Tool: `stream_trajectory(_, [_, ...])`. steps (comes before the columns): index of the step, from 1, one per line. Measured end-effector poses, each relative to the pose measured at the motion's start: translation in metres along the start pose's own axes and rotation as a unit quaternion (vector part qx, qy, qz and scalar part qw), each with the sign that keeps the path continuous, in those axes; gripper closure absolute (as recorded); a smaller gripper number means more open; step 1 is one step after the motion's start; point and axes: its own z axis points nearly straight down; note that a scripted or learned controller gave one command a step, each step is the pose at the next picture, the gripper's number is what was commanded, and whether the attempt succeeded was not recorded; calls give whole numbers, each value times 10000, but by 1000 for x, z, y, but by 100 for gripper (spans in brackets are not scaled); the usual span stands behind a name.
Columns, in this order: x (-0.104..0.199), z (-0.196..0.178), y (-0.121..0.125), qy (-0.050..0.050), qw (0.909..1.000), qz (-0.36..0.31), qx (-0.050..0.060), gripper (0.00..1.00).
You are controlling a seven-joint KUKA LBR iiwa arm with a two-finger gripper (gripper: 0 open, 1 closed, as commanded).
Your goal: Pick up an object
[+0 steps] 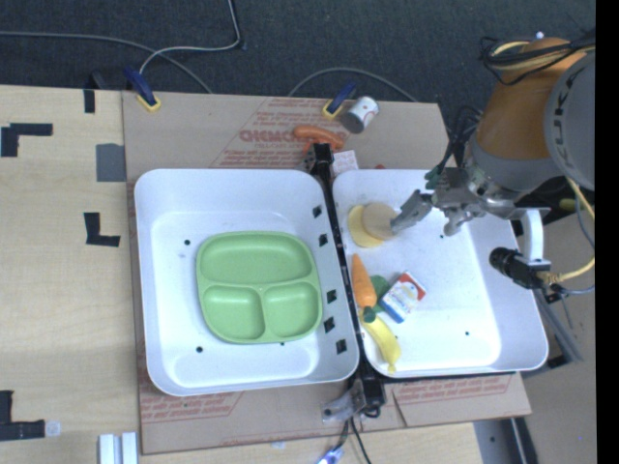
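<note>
Bins: two shallow white bins side by side on a brown cardboard sheet, the left bin [160, 259] and the right bin [484, 317], sharing a dark middle divider
Left bin contents: one green divided plate [259, 286] with three compartments, lying flat near the bin's middle
Right bin contents: four loose things, all in the half nearest the divider
Pale round object: one cream-yellow disc-like piece [368, 223] in the upper left part of the right bin; what it is exactly cannot be told
Carrot: one orange toy carrot [362, 280], lying along the divider just below the pale disc
Small packet: one white packet with red and blue print [401, 298], just right of the carrot, with a bit of green beside it
Banana: one yellow toy banana [383, 341], near the bin's lower left corner, below the packet
Arm: one grey arm with an orange band, reaching in from the right over the right bin's upper edge
Gripper: one two-finger gripper [430, 215], fingers spread apart, nothing between them; the left fingertip [404, 221] sits at the right edge of the pale disc, the other finger well to its right over bare bin floor
Outside the bins: two blue and yellow clamps at the cardboard's far edge, and one orange item [319, 134] by the divider's top end
</note>
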Motion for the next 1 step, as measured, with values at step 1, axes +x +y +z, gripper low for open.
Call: stream_trajectory(1, [45, 31, 35, 2, 10000, -3, 4, 0])
